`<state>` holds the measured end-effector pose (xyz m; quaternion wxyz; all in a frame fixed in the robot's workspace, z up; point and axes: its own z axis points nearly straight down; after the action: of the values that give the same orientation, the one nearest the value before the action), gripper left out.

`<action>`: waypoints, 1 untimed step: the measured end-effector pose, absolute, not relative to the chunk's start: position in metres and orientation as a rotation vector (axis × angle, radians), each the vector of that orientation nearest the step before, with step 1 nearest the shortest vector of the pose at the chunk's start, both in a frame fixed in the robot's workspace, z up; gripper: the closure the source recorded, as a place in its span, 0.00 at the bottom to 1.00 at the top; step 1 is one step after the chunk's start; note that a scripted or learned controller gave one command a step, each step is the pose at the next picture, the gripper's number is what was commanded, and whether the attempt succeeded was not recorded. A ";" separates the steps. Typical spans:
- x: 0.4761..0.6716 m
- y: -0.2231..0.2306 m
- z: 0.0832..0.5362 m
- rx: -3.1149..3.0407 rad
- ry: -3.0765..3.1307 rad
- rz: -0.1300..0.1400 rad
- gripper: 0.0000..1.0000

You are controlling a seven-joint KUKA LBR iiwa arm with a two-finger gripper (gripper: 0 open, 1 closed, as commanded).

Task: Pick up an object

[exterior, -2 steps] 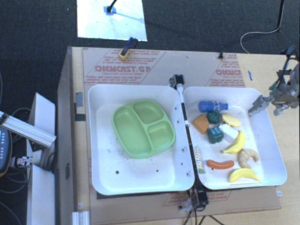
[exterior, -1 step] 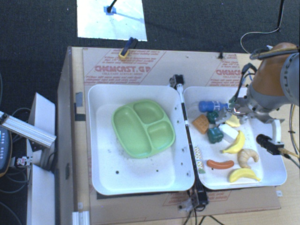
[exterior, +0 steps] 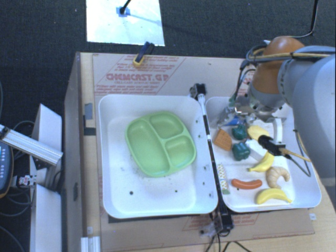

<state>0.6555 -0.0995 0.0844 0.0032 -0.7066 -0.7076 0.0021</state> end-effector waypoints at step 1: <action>0.654 -0.100 0.094 -2.208 -2.217 0.013 1.00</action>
<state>0.6542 -0.0998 0.0939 0.0063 -0.7057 -0.7084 0.0042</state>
